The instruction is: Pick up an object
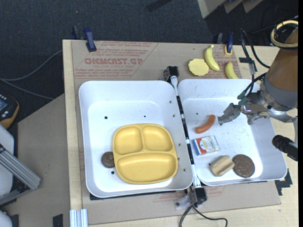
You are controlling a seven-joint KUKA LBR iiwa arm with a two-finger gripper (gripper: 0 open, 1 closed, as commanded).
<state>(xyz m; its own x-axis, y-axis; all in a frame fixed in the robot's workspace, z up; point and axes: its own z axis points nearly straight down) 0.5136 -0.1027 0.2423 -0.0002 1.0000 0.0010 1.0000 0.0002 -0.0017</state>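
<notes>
The right bin (208, 96) holds an orange sausage (205, 124), a white packet with red and blue print (205, 144), a tan bread roll (221, 165) and a round brown patty (243, 165). My gripper (236, 119) hangs over the right bin's upper right part, just right of the sausage and apart from it. Its fingers stand open with nothing between them. The left bin (123, 103) holds a yellow divided plate (144, 152) and a small brown disc (108, 160) at the plate's left edge.
Two toy bananas (212, 58) (231, 70) and a yellow round piece (199, 67) lie on the cardboard behind the right bin. The black divider rail (182, 122) runs between the bins. Blue clamps (88, 38) hold the board's back edge.
</notes>
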